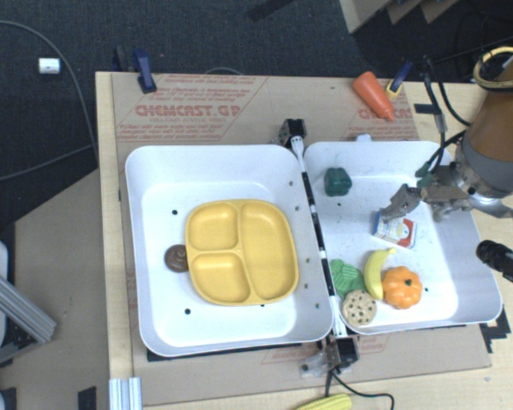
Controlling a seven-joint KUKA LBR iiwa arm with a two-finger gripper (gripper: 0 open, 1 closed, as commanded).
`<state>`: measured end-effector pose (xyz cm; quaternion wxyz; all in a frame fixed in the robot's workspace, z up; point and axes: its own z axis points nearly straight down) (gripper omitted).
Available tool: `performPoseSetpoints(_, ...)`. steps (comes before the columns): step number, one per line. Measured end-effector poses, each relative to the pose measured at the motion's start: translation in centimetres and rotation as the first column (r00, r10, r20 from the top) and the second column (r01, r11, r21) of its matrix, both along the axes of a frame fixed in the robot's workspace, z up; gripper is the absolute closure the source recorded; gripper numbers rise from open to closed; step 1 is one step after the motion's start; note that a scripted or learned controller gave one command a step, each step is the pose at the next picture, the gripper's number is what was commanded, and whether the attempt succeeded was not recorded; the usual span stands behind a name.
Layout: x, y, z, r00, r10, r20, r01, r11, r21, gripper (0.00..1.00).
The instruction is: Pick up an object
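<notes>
My gripper (401,203) hangs over the middle of the right bin (467,307), coming in from the right. Just below and in front of it a small white carton with blue and red print (394,228) lies on the bin floor; whether they touch cannot be made out. A teal lump (337,180) sits at the bin's far left. Near the front lie a banana (374,272), an orange pumpkin (402,287), a green leafy piece (345,276) and a speckled cookie (359,308).
The left bin (145,173) holds a yellow divided plate (239,251) with a small brown object (177,258) at its left edge. An orange carrot (374,96) and a blue clamp (143,71) lie on the bench behind the bins.
</notes>
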<state>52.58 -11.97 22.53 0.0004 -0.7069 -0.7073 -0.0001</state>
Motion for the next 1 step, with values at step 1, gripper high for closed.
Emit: performPoseSetpoints(1,-0.53,-1.75,-7.20,1.000,-0.002,-0.002,0.002,1.000,0.000,0.00)
